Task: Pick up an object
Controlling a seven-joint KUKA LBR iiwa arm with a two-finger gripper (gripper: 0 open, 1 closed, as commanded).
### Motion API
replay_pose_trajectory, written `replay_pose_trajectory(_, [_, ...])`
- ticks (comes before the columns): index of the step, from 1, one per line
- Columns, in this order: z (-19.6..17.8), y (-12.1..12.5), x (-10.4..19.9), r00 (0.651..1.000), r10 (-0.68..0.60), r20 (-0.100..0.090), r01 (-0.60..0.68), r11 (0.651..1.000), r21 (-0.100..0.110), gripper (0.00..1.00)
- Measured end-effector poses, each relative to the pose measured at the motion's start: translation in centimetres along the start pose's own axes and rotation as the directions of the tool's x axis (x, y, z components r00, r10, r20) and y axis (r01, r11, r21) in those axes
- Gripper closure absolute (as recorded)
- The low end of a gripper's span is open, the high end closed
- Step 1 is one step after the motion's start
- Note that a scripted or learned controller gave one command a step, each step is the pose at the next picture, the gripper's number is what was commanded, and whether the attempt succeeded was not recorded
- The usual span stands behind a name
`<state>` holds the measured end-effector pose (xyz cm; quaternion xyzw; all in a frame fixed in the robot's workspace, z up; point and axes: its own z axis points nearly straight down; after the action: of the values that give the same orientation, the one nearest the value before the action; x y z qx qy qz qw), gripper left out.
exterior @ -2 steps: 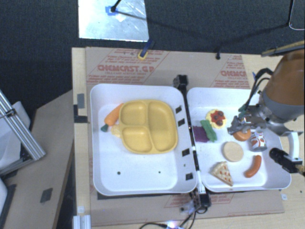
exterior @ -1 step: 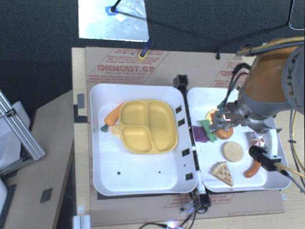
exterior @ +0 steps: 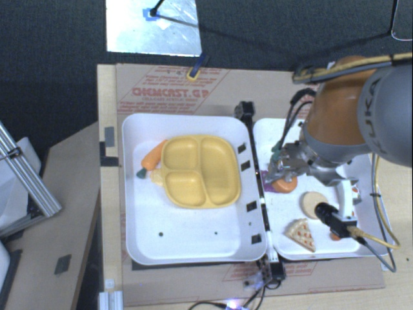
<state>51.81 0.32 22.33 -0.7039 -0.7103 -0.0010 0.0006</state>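
Observation:
My gripper (exterior: pixel 279 172) is low over the left part of the right bin (exterior: pixel 361 254), right above an orange and purple toy piece (exterior: pixel 286 186) that lies on the bin floor. The arm's grey body and orange band (exterior: pixel 339 108) cover the back half of this bin. A round beige biscuit (exterior: pixel 312 203) lies just right of the orange piece. Near the front edge rests a triangular pizza slice (exterior: pixel 301 233). A small red item (exterior: pixel 335 236) peeks out beside a black fitting on the arm.
The left bin (exterior: pixel 139 237) holds a yellow divided plate (exterior: pixel 197 171), with an orange carrot (exterior: pixel 153 155) against the plate's left edge. A black-clipped divider (exterior: pixel 255 173) separates the bins. Yellow cable (exterior: pixel 377 237) trails along the right bin's right side.

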Motion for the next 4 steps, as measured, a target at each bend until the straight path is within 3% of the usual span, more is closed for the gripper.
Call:
replay_pose_trajectory(1, [-0.1, -1.0, 5.8, 1.000, -0.002, -0.001, 0.002, 1.000, 0.000, 1.00])
replay_pose_trajectory(2, [-1.1, -0.2, 8.3, 1.000, 0.002, 0.001, -0.002, 1.000, -0.001, 1.00])
replay_pose_trajectory(4, [0.7, -0.1, 8.9, 1.000, 0.004, 0.002, -0.004, 1.000, 0.002, 1.00])
